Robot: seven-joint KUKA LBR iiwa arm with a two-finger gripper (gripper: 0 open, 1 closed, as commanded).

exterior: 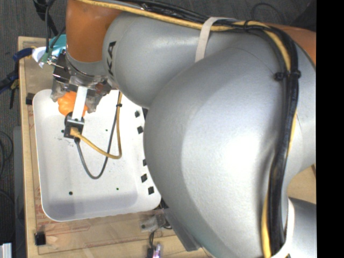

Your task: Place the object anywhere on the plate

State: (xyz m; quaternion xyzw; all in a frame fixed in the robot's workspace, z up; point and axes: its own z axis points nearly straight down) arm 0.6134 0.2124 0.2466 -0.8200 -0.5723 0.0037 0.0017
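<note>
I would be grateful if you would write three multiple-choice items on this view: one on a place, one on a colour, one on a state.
1. Where is the gripper?
A. Over the upper left part of the white bin
B. Over the bin's lower right corner
C. Off the bench entirely

2. What colour is the small round object beside the gripper?
A. Blue
B. Orange
C. Black

3. How do the cables below the gripper lie?
A. Hanging in loose loops over the bin floor
B. Pulled taut and straight
C. Coiled in a tight roll

Answers: 1 A, the gripper sits over the upper left of the white bin. 2 B, the object shows plainly orange against the white. 3 A, a dark loop and a yellowish one sag over the floor.
</note>
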